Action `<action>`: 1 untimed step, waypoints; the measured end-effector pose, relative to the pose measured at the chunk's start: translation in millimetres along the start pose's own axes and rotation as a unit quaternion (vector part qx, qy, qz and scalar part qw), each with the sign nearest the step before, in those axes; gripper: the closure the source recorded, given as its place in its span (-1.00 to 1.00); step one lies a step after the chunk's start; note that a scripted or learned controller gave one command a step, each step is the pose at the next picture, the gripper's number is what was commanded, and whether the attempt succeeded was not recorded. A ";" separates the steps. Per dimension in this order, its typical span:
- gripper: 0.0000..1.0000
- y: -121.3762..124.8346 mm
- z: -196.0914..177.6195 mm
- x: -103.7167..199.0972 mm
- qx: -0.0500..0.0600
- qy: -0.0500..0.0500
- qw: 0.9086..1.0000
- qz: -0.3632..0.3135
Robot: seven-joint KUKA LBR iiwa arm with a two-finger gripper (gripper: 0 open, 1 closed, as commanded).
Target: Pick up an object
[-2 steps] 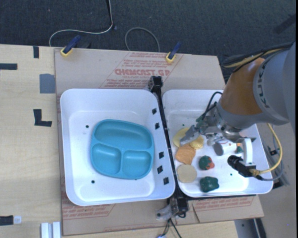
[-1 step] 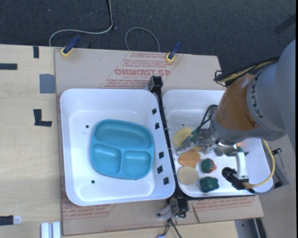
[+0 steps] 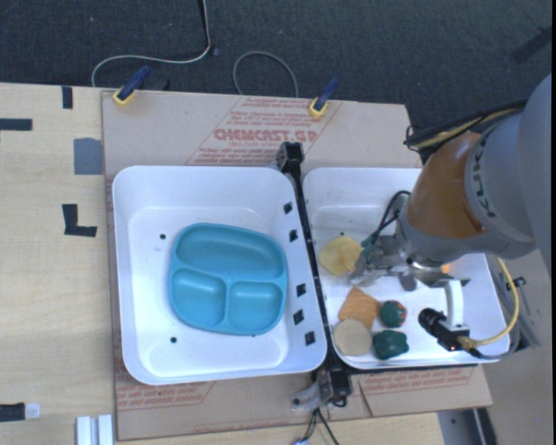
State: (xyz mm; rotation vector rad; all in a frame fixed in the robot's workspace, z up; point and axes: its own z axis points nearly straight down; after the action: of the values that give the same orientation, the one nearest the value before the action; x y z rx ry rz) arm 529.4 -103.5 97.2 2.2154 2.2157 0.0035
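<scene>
Arm (image 3: 473, 193) comes in from the right and hangs over the right bin (image 3: 352, 182); grey body, orange band, wrist angled down toward the bin's middle. Left bin (image 3: 134, 248) carries a blue sectioned tray (image 3: 227, 278), well apart from the action.

Gripper (image 3: 371, 260) sits low, just right of the pale yellow object (image 3: 339, 254). Can't tell if it's spread or clenched: the tip is a dark tangle against the wrist. Nothing visibly between the tips, so I'd call it not holding anything.

Likely target is that yellow piece: lumpy, soft-looking, irregular outline, lying left of centre in the right bin, close to the divider between the bins. Nearer the camera's bottom edge: an orange wedge (image 3: 359, 304), a tan round disc (image 3: 353, 338), a dark green lump (image 3: 390, 344), and a small green-and-red piece (image 3: 393, 313), all clustered, some touching.

To do this step well, my read: centre over the yellow piece rather than beside it, descend straight, close across its narrow side. Divider wall leaves little room on the left, so align the closing axis near-to-far. Keep clear of the orange wedge just below.
</scene>
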 end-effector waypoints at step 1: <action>-1.00 -0.4 0.7 0.0 0.001 0.000 1.000 0.000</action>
State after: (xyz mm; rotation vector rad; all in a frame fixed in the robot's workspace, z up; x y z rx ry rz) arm 529.0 -103.6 96.4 2.2166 2.2162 0.0025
